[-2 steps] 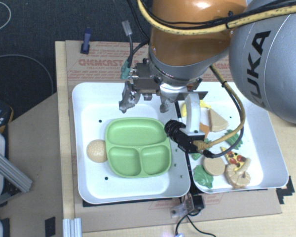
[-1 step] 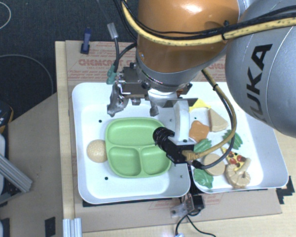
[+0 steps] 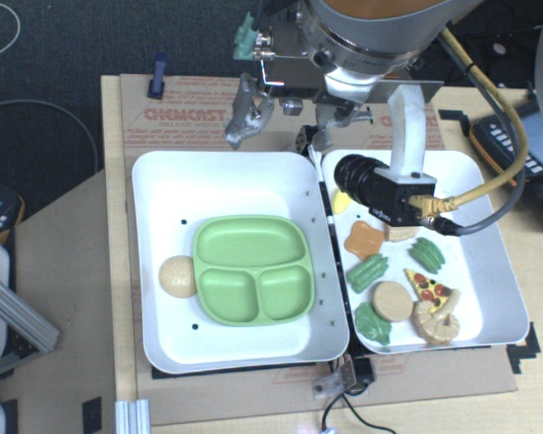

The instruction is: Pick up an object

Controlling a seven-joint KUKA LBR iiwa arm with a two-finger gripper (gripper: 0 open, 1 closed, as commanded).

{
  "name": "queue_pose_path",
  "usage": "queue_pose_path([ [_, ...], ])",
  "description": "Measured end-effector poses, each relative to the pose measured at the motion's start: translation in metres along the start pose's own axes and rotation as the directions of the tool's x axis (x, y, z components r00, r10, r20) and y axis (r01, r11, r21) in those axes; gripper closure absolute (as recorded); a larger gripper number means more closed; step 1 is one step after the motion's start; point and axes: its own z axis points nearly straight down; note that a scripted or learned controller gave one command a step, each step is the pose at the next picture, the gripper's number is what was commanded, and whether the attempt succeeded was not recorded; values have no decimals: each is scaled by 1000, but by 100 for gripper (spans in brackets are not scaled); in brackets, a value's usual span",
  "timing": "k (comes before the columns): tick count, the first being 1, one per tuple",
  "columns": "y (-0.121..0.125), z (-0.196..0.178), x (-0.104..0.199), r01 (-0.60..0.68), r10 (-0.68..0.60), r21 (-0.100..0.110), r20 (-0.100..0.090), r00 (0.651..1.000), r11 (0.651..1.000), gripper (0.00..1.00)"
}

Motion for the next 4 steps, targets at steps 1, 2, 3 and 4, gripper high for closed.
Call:
queue_pose_path([
  [1, 0, -2, 2, 3, -3, 13, 6, 1000, 1000, 100],
  [2, 0, -13, 3, 4, -4, 11, 5, 1000, 1000, 100],
  [3, -3, 100, -101, -13, 13, 29, 14, 1000, 999, 100],
  [4, -1, 83, -95, -1, 1, 13, 7, 1000, 1000, 100],
])
